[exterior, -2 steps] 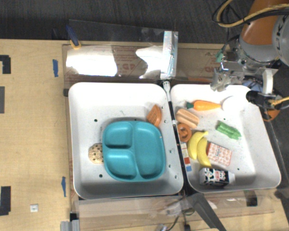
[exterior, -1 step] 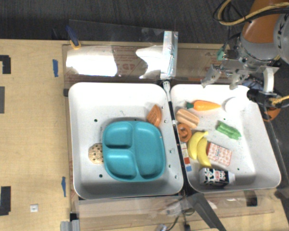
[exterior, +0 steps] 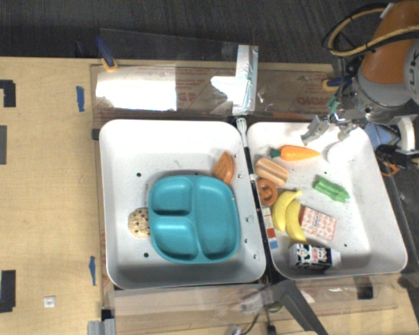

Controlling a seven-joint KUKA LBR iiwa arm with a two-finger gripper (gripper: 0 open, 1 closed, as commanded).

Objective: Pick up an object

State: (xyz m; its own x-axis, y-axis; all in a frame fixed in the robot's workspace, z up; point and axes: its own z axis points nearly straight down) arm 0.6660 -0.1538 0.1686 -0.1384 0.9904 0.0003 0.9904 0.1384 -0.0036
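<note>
My gripper (exterior: 329,128) hangs over the far edge of the right bin (exterior: 377,187), its fingers spread apart with nothing between them. Just left of it and a little nearer lies an orange carrot (exterior: 299,153). Below the carrot sit a hot dog (exterior: 271,170) and a small pretzel (exterior: 267,192). A green piece (exterior: 331,189) lies mid-bin. A banana (exterior: 286,213), a red-patterned packet (exterior: 317,224) and a black-and-white carton (exterior: 312,256) crowd the near left part.
The left bin (exterior: 119,152) holds a teal divided plate (exterior: 193,217), a cookie (exterior: 139,222) at its left and a brown croissant-like piece (exterior: 225,166) at its top right. A clear plastic panel (exterior: 174,82) stands behind the bins. Cables (exterior: 356,30) loop above the arm.
</note>
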